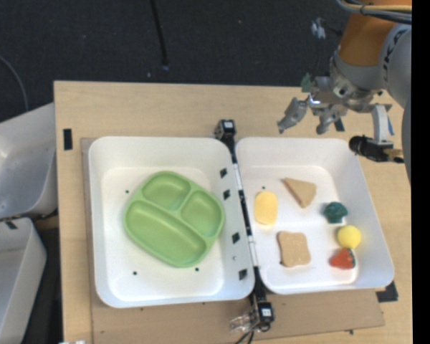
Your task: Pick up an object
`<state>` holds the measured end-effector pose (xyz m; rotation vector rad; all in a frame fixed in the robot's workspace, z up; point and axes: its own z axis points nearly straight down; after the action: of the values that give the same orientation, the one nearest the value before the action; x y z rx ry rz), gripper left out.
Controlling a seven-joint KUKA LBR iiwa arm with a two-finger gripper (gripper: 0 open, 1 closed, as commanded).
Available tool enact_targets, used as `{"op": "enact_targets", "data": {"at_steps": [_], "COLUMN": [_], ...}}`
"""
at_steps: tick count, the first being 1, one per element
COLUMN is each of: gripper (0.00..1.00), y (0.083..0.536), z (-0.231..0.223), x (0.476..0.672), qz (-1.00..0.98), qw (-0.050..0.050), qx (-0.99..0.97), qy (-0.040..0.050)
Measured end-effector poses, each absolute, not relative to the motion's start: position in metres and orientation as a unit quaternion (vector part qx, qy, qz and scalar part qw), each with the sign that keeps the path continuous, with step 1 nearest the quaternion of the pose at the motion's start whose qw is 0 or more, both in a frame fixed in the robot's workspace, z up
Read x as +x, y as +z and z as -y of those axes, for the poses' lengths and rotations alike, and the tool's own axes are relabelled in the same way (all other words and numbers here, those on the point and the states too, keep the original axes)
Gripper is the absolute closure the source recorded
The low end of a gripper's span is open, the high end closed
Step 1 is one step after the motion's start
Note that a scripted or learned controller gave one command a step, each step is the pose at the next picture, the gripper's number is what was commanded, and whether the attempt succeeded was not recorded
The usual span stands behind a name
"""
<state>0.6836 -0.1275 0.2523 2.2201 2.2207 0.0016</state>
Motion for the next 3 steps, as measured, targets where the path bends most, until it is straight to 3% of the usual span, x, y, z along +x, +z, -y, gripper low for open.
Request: {"op": "enact_targets", "data": {"at_steps": [3], "gripper": [0.00], "y": [0.099], "z": [0.141], "x": [0.684], "qz": [-0.707], "qw": [0.001], "qx": [0.707], "qy": [-0.0012]}}
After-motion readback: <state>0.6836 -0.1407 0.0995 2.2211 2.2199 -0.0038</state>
